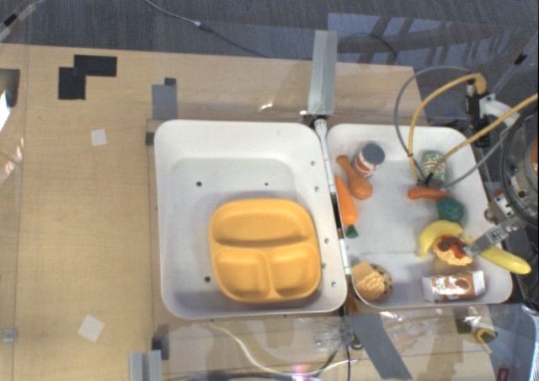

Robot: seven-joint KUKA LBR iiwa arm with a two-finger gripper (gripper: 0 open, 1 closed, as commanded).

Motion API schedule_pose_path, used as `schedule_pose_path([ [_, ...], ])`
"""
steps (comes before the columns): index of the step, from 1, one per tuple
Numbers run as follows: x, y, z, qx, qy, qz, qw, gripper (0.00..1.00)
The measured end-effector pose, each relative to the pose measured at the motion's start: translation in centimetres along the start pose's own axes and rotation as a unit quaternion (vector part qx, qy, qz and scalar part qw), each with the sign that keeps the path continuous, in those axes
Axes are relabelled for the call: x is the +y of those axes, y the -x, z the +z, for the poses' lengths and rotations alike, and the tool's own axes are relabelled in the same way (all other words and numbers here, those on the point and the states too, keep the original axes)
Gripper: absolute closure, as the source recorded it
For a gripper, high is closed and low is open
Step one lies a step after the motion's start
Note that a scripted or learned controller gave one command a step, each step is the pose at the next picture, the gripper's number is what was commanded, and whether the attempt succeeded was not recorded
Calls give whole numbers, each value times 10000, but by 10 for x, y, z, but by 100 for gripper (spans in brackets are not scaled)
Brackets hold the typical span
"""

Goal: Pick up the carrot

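**Carrot untouched at left edge of right bin; arm off at right edge**

- Carrot (345, 201): lies flat in right bin (396, 253), hard against its left wall, next to the divider btwn bins. Long axis runs top-bottom in view, green end toward the bottom. Nothing gripping it.
- Just above/right of carrot: an orange-brown sausage-shaped item (355, 179), touching or nearly touching the carrot's top end, can't tell which. Small can (368, 157) beside that.
- Jaws (491, 238): at right side of right bin, metal tip near the banana (438, 234) and a red/yellow item (453, 251). Well apart from carrot. Can't tell if spread or pressed together, too small/blurred. Nothing visibly between them.
- Other right-bin contents: green-label can (433, 163), small red-orange piece (427, 194), dark green lump (450, 208), second yellow piece (505, 260) at right wall, brown packet (454, 286) bottom right, round tan item (371, 281) bottom left.
- Left bin (181, 202): holds a yellow divided tray (264, 248), 3 compartments.
- Both bins sit side by side on the counter (76, 228). Yellow cables (438, 101) loop over top right of right bin.
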State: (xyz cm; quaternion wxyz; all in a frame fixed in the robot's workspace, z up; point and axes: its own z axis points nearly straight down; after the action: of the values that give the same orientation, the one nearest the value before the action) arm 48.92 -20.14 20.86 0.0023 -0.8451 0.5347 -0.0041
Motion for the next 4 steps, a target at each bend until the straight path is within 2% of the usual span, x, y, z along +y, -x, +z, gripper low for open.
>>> schedule_pose_path([
  [1, 0, 5, 38, -31, 19, -1119, 9937, 100],
  [2, -19, -4, -28, -5, -9, -3134, 9496, 100],
  [3, -18, 6, 80, -77, 14, -3879, 9217, 100],
  [4, -21, -15, 28, -2, -7, -4440, 8960, 100],
])
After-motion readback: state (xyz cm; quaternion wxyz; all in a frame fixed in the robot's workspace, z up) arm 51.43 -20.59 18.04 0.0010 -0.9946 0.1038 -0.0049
